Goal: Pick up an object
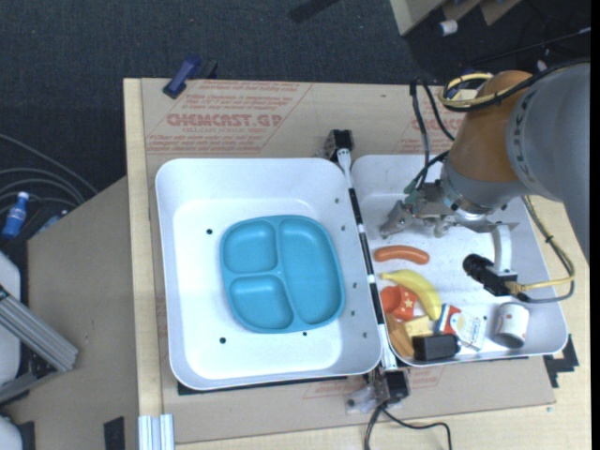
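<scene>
While the claw (405,216) hangs over the right bin (548,331), its opening cannot be told, and nothing shows in it. Just below it lie a sausage (401,254) and a banana (418,288); up-left, the board (234,120) reads "CHEMCAST GP".

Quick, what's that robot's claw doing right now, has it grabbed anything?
Gripper: over the right bin, above the sausage; whether it is open or shut cannot be told.

Robotics lab test bench.
Left of the gripper (405,216): white bins (178,251) on a masked acrylic sheet (234,115), loose cables (37,157), dark carpet (84,26).
</scene>
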`<control>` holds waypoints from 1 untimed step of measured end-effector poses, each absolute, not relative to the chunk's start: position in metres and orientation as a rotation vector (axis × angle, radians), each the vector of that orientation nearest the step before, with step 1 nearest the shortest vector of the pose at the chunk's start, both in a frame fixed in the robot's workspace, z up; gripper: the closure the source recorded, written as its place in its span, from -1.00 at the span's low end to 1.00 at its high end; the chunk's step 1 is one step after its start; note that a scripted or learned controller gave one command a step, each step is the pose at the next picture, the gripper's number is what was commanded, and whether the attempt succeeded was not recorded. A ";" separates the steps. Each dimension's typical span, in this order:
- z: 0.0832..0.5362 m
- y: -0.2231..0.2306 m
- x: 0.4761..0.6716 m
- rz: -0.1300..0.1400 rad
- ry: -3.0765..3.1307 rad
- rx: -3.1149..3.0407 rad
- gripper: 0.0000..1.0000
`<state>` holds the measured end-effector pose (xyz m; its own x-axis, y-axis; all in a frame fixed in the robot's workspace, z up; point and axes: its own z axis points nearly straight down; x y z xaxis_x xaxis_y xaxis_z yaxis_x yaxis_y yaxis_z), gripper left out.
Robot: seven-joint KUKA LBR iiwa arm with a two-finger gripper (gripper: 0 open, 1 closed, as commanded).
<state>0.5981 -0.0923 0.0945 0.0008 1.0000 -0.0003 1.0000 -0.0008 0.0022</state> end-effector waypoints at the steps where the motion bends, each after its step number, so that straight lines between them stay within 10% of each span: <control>1: 0.084 -0.103 0.495 -0.002 2.221 2.224 -1.00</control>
<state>0.4951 -0.1030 0.0840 0.0013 1.0000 0.0003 1.0000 -0.0013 -0.0017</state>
